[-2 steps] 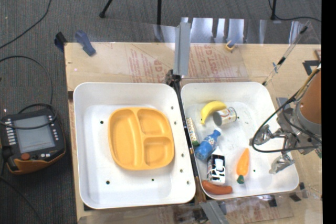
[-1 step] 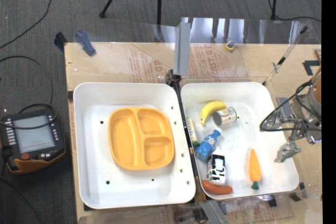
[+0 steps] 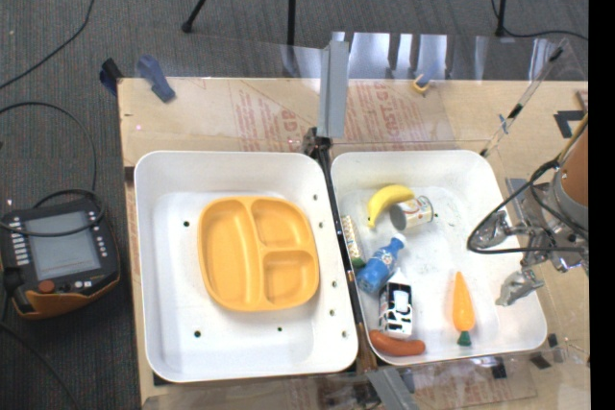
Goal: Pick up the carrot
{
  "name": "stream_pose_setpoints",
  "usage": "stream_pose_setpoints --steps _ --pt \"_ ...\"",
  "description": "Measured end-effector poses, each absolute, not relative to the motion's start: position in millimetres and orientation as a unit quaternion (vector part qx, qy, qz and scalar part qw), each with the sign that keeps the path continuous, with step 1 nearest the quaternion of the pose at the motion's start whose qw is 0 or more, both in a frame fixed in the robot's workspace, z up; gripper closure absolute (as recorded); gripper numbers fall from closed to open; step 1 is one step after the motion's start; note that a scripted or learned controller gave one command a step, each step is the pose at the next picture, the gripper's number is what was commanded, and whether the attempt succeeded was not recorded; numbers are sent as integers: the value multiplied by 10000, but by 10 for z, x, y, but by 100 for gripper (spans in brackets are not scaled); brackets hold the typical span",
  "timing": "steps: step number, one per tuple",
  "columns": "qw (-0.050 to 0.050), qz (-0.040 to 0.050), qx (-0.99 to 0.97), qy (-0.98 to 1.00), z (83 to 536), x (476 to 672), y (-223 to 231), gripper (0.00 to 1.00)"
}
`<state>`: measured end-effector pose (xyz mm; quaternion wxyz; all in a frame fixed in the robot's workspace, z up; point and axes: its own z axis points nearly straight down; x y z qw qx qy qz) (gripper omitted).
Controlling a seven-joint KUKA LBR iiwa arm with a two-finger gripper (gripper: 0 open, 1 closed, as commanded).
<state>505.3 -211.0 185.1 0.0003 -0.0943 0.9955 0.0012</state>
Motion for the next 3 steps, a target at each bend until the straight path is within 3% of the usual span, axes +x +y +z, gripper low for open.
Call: stream_pose_setpoints --steps 1,2,3 --pt "5 10 -1581 9874 871 5091 -2101 0" --pt "14 18 -1589 9873 969 5106 -2086 100" --pt "19 8 -1590 9873 1841 5440 -1794 100"
